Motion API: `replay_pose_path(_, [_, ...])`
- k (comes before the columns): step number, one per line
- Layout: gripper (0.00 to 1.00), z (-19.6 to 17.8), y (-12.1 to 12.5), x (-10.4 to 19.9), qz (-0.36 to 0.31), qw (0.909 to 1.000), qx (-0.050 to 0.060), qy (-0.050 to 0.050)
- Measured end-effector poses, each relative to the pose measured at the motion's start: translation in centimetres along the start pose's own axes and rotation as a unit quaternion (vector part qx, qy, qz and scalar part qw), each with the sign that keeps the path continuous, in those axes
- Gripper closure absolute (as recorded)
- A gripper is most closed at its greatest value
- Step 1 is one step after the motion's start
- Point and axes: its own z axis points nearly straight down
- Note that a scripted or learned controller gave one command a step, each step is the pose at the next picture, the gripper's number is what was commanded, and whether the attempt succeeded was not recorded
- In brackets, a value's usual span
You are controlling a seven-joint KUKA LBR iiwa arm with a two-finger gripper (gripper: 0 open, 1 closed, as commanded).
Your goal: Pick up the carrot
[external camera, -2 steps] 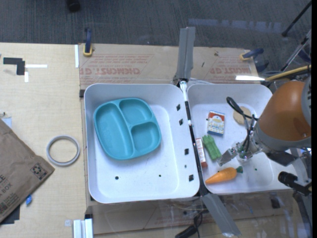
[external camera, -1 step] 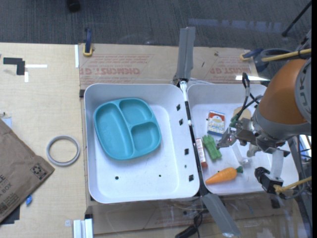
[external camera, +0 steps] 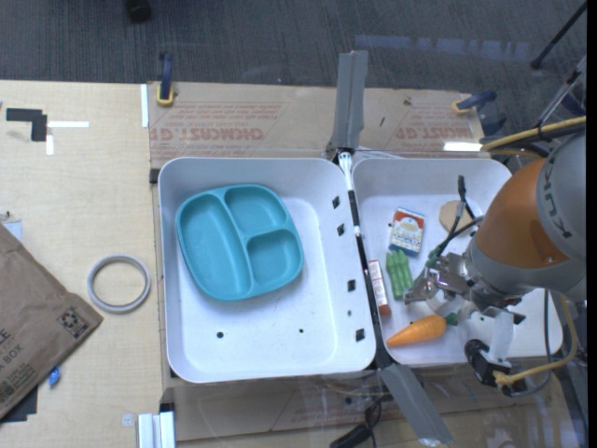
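The orange carrot (external camera: 417, 331) lies on its side near the front edge of the right white bin (external camera: 424, 187), its green stub pointing right. My gripper (external camera: 442, 287) hangs just above and behind the carrot's right end, below the arm's orange band (external camera: 527, 220). The carrot rests on the bin floor, and its left end sticks out clear of the gripper. The gripper's own body hides its tips.
Beside the gripper in the right bin are a green bundle (external camera: 399, 273), a small printed packet (external camera: 407, 231), a red-and-white tube (external camera: 376, 284) and a tan disc (external camera: 451, 215). The left bin (external camera: 252, 348) holds a blue divided plate (external camera: 241, 241). A tape roll (external camera: 118, 281) lies on the bench.
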Motion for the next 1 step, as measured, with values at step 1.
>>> replay_pose_path(1, [1.0,-0.67,-0.04,-0.11,0.001,1.0,0.002,-0.001])
